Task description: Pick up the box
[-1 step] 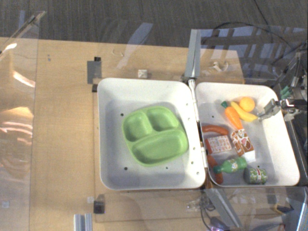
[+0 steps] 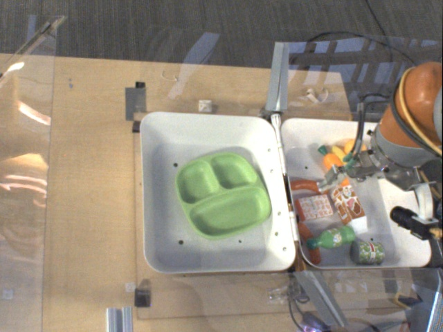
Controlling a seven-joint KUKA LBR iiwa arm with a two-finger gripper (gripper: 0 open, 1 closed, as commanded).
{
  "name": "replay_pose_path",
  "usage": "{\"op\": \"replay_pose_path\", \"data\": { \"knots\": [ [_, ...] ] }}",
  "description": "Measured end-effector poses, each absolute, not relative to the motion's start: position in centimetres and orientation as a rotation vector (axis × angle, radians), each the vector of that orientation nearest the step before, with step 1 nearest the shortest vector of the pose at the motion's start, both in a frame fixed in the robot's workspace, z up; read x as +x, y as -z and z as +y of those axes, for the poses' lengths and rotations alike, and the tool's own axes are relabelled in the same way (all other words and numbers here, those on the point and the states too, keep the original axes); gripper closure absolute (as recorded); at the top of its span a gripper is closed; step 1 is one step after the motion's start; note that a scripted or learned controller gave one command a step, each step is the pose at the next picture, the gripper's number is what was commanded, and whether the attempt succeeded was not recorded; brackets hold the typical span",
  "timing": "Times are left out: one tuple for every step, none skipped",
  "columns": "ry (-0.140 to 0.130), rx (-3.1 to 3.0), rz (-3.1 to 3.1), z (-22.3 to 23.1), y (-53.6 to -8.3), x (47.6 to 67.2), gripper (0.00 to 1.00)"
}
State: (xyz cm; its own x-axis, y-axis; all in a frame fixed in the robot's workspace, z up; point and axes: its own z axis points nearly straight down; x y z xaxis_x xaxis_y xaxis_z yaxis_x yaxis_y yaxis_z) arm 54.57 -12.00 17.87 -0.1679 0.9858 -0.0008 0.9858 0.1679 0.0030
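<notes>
The box (image 2: 350, 205), a small orange and white carton, lies in the right bin (image 2: 408, 258) near its middle, with its long side running toward the front edge. My gripper (image 2: 338, 173) hangs low over the bin just beyond the box's far end, close to it or touching it. The grey wrist and orange band (image 2: 421, 106) come in from the right. I cannot make out whether anything is held.
A red patterned packet (image 2: 313, 207) lies left of the box. In front of them are a green bottle (image 2: 333, 238) and a small can (image 2: 367, 252), with orange and yellow items (image 2: 332, 159) behind. The left bin (image 2: 159, 247) holds a green divided plate (image 2: 223, 194).
</notes>
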Motion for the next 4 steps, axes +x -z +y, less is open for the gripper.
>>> {"op": "replay_pose_path", "data": {
  "knots": [
    [-0.007, 2.204, 2.231, -10.1, -11.2, 54.7, 0.0],
    [-0.022, 2.367, 2.048, -10.2, -9.4, 54.7, 0.0],
    [-0.032, 2.355, 2.043, -10.3, -10.7, 55.1, 1.0],
    [-0.032, 2.356, 2.043, -10.3, -10.7, 55.1, 0.0]
  ]
}}
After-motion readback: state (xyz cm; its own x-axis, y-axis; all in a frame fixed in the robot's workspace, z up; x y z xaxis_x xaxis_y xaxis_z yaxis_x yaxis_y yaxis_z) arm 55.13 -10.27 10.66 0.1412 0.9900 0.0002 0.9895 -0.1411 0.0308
